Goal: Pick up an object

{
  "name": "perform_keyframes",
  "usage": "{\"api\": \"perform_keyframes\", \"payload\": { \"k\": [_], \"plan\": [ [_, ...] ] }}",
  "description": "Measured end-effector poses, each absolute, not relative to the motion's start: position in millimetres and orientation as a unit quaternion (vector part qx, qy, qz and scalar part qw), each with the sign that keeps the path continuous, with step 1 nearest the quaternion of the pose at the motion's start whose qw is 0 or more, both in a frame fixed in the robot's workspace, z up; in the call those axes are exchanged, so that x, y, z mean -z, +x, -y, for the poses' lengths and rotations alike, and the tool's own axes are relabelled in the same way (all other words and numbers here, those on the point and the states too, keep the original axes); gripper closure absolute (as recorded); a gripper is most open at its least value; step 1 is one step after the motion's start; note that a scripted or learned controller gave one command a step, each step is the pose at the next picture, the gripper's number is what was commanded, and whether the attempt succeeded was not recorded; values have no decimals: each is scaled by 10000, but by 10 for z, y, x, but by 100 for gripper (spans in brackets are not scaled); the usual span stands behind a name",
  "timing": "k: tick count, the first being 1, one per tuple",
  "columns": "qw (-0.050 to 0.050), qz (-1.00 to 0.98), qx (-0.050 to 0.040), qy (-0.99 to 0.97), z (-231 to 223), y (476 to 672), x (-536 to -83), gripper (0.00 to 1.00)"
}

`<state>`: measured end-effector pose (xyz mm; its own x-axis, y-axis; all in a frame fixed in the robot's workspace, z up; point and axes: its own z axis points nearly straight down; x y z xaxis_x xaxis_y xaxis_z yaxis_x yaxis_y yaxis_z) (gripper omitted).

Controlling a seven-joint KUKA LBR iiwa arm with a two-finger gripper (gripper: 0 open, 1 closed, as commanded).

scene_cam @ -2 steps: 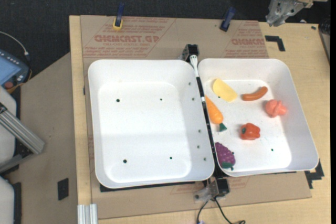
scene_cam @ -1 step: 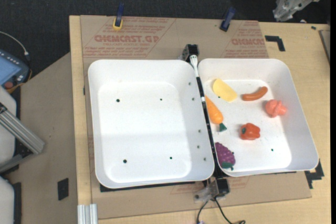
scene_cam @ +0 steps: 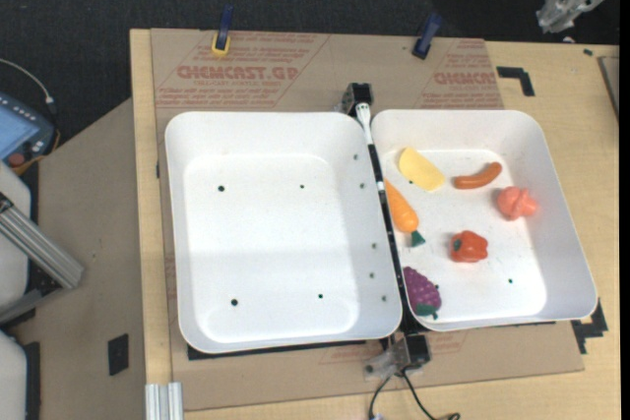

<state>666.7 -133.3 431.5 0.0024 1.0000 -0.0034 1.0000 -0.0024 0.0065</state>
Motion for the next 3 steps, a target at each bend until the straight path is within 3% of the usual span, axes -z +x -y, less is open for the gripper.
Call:
{"api": "perform_keyframes", "payload": {
  "k": [1, 2, 3],
  "plan": [
    [32, -7060, -6, 7082, 1595, 6666, -4357, 100],
    [80, -7059, -26, 7083, 1960, 6612, -5425, 100],
    [52, -7072, -9, 7070, 1934, 6626, -5465, 100]
  ]
}}
